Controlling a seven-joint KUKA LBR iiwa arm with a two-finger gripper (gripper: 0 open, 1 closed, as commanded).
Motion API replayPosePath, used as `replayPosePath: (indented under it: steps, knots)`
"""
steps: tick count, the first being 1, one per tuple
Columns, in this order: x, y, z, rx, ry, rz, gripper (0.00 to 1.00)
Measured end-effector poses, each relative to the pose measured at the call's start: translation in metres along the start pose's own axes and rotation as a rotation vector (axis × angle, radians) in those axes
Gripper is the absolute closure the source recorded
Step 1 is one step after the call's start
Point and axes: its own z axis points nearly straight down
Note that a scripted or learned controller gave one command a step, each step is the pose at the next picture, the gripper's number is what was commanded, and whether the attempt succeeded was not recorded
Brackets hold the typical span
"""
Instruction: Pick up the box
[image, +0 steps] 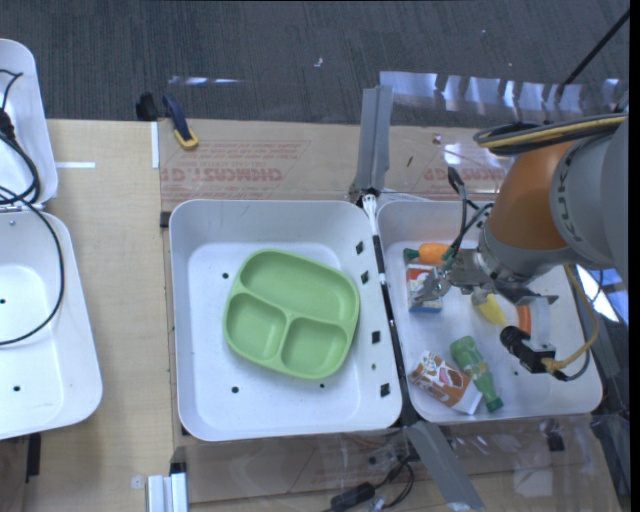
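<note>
The robot's metal hand (432, 288) is low in the right white bin (575, 400), right over a small blue and white box (424, 296), likely to grab it. I cannot tell its grip.

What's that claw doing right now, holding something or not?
Claw: down over the small box in the right bin; whether it grips it cannot be told.

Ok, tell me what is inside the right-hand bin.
The right bin holds a small carton box, a green bottle, a yellow item, something orange and a small blue-edged item at the gripper. The arm covers the bin's back right part.
</note>
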Motion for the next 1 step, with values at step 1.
replayPosePath:
  steps: [1]
  knots:
    - [-0.0096,0.0690,-0.0011,-0.004,0.000,0.312,0.00]
